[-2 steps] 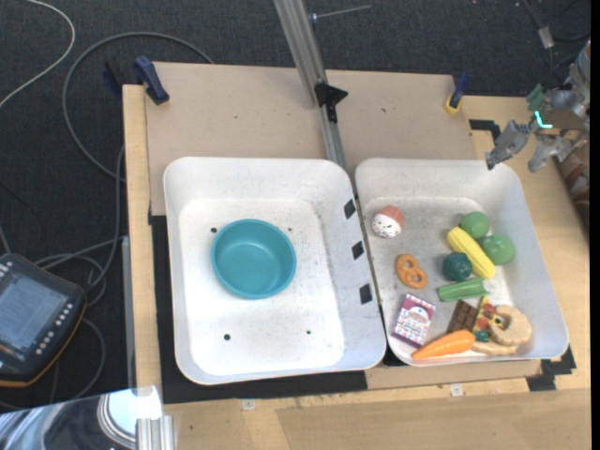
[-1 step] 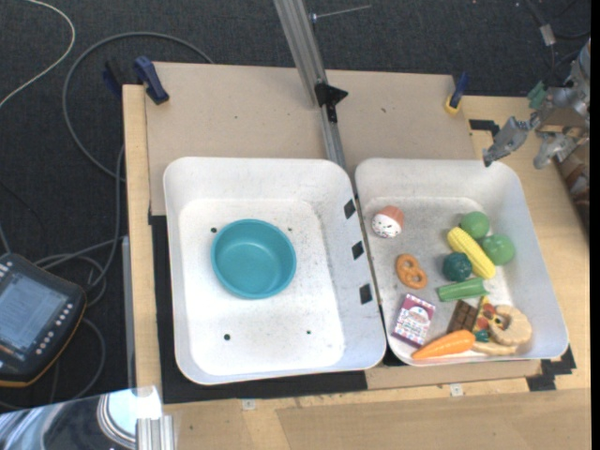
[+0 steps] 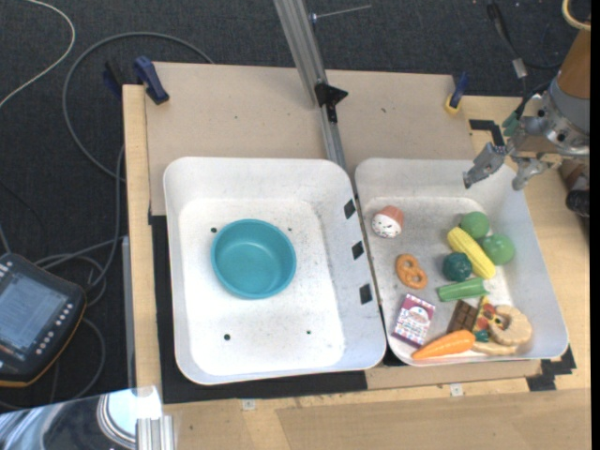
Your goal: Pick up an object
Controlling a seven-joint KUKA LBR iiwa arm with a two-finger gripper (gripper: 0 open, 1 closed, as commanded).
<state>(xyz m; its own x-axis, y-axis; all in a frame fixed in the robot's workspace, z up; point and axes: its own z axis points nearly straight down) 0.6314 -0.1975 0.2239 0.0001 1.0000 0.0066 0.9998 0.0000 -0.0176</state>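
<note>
Nearest the camera in the right bin [image 3: 553, 312] lies an orange carrot [image 3: 444, 345], at the front edge of a crowded heap. Touching or just beside it are a pink-and-white packet [image 3: 413, 320], a brown bar [image 3: 462, 315], a tan cookie-like piece [image 3: 508, 327] and a green strip [image 3: 461, 290]. Behind these sit a dark teal ball [image 3: 457, 266], a yellow corn cob [image 3: 470, 252] and two green lumps [image 3: 487, 236]. A pretzel [image 3: 411, 270] and a small white-and-red toy [image 3: 387, 221] lie apart toward the bin's left side.

All look like small play food, so I judge them light and stiff, probably smooth plastic that may slip between hard fingers. The white-and-red toy seems the easiest target: it stands clear of its neighbours, so the fingers could close across its middle. The carrot tapers, so a hold near its thicker end would be safer. The pretzel lies flat and offers little to pinch.

The pincer [image 3: 500, 169] hangs over the bin's far right corner, its two fingers spread apart with nothing between them, well apart from the heap.

The left bin [image 3: 187, 181] holds a teal bowl [image 3: 253, 258]. Both bins rest on the desk [image 3: 234, 111], with a metal pole [image 3: 300, 26] rising behind them.
</note>
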